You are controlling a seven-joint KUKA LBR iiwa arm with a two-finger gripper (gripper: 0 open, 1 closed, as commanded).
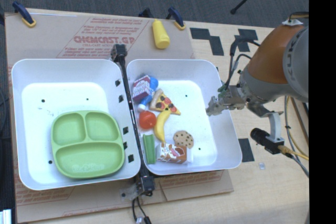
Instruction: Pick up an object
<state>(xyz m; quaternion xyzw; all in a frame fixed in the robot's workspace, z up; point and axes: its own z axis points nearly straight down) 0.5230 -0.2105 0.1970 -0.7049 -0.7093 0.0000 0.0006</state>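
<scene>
The right bin [223, 136] holds a cluster of toy food along its left side. There is a purple-and-blue packet [142, 87], a pizza slice [165, 103], a red tomato [147, 120], a yellow banana [162, 124], a cookie [183, 139], a green stick [149, 148] and a small brown carton [172, 153]. My gripper [214, 107] sits over the right wall of this bin, to the right of the food and apart from all of it. Nothing shows in its grasp.
The left bin [31, 76] carries a green divided plate [86, 142]. A yellow toy [160, 34] lies on the cardboard behind the bins, near blue clamps [176, 17]. A black divider clip [119, 52] joins the bins. Cables hang at the right.
</scene>
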